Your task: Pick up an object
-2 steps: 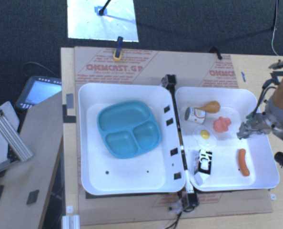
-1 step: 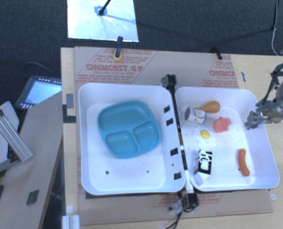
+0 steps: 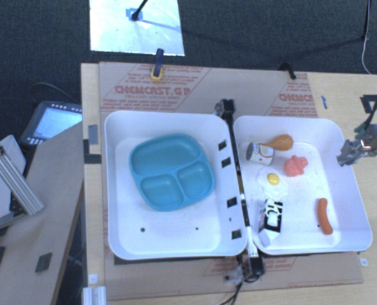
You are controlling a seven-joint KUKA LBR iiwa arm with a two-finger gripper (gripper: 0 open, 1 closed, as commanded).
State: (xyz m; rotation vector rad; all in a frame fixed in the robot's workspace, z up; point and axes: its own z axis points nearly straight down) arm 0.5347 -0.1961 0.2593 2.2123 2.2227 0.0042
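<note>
Hovering over the right bin's outer rim, the gripper, finger state unclear, sits well apart from the sausage.

The end effector enters at the right edge of the view, positioned at mid-height, its tip directed toward lower left.

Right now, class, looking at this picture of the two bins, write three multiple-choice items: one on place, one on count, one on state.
1. Where is the blue divided plate?
A. left bin
B. right bin
C. on the bench

2. How many items lie in the right bin?
A. two
B. four
C. six

3. How does the sausage rest?
A. held by the gripper
B. lying on the bin floor
C. on the plate

Answers: 1 A, it fills the left bin. 2 C, six separate items count there. 3 B, it lies apart from the gripper.
</note>
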